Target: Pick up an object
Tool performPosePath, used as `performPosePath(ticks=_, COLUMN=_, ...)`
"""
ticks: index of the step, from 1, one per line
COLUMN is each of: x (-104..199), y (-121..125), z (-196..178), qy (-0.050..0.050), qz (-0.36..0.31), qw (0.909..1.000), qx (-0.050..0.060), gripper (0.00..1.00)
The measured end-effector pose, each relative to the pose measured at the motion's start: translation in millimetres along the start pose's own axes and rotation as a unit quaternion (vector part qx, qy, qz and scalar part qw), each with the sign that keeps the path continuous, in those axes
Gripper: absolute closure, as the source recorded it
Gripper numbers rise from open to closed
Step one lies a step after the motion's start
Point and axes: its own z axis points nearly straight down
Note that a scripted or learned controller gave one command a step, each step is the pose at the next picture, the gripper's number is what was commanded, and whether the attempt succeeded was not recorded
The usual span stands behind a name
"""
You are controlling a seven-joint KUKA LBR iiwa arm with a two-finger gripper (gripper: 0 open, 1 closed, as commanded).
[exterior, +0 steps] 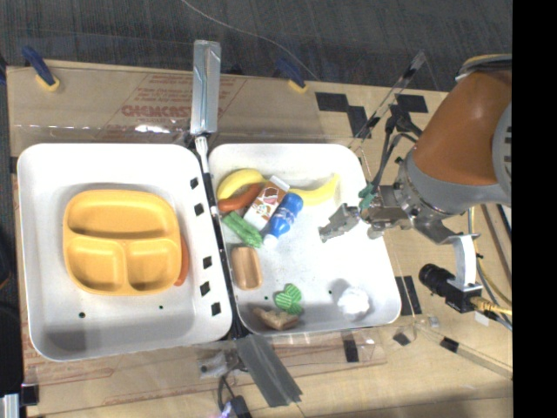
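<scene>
The tool [335,226] hangs over the right bin [376,273], near its right wall, above bare white floor. Whether it is open or closed cannot be told, and nothing shows in its grip.

To its left a blue bottle [283,216] lies against a small carton [264,205] whose print is too small to read, beside a yellow banana [319,190].

The left bin [35,259] holds a yellow tray [122,238].

Red lettering on the worktop [157,110] behind the bins is illegible.
</scene>
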Motion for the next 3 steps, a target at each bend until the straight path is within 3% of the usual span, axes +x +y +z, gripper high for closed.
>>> performPosePath(ticks=1, x=-56, y=83, z=165, qy=0.001, qz=0.030, qw=0.9995, qx=0.006, gripper=0.00)
performPosePath(ticks=2, x=-21, y=121, z=167, qy=-0.001, qz=-0.047, qw=0.9989, qx=-0.002, gripper=0.00)
performPosePath(ticks=3, x=-20, y=121, z=156, qy=-0.001, qz=-0.049, qw=0.9988, qx=-0.002, gripper=1.00)
